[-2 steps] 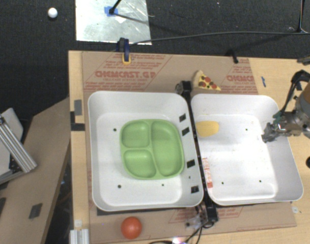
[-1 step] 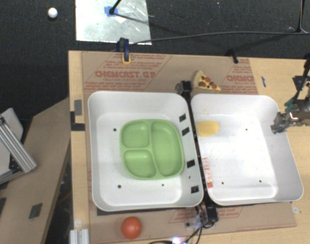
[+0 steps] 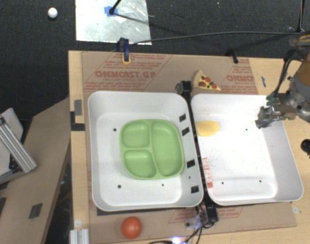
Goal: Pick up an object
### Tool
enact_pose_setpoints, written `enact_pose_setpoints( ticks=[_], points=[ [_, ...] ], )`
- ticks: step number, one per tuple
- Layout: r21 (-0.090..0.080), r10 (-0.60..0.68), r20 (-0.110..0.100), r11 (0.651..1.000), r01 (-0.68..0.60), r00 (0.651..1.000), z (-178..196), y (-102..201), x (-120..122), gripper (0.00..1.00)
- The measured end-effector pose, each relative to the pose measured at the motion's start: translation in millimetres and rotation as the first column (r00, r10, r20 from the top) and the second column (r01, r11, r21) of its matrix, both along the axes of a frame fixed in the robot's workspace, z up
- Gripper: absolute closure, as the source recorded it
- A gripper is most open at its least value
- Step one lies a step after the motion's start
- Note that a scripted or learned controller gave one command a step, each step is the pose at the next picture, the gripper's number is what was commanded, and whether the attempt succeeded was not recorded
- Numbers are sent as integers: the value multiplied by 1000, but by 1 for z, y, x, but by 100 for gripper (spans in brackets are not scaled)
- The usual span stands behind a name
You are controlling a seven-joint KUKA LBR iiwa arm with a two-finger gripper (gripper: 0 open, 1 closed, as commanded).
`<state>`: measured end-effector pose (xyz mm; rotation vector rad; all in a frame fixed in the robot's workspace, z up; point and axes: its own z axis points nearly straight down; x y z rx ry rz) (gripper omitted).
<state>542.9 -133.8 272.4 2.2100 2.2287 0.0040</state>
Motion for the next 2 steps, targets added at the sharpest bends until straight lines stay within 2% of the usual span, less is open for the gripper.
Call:
enact_pose_setpoints(
  ticks=[1, 2],
  points=[
    [1, 1, 1, 1000, -1, 1000, 0, 49, 27, 100],
    [0, 0, 0, 1000, 0, 1000, -5, 89, 43, 100]
  ],
)
